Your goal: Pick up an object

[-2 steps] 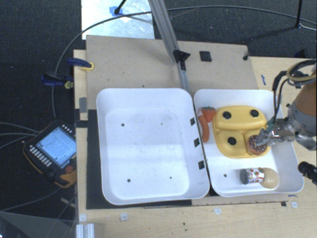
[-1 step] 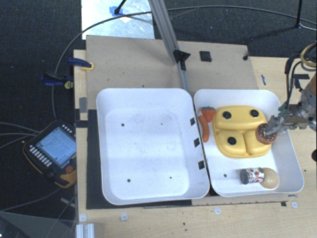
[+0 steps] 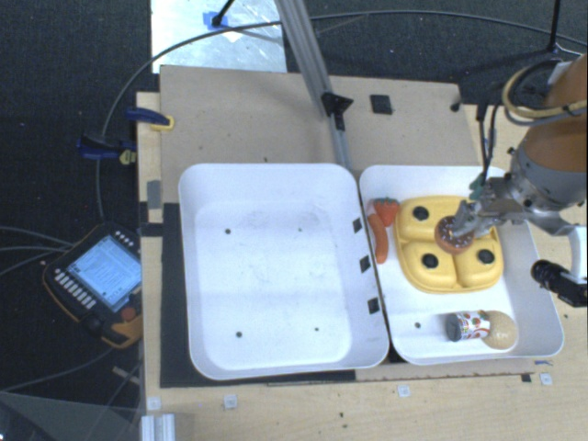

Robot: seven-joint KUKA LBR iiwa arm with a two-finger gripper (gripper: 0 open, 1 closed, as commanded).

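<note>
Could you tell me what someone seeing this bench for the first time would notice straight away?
Most likely the big yellow block with dark holes in the right bin, with the gripper poised right over it near a small brown ring. An orange carrot-like toy lies along that bin's left wall, and a small bottle lies on its side near the front. The left bin draws the eye as a broad white expanse.

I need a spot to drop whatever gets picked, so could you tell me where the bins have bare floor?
The left bin offers bare white floor wall to wall. The right bin is crowded: the orange carrot lies by its left wall, the yellow block sits mid-bin under the claw, and the small bottle lies near the front. Bare strips remain front-left and along the right wall.
</note>
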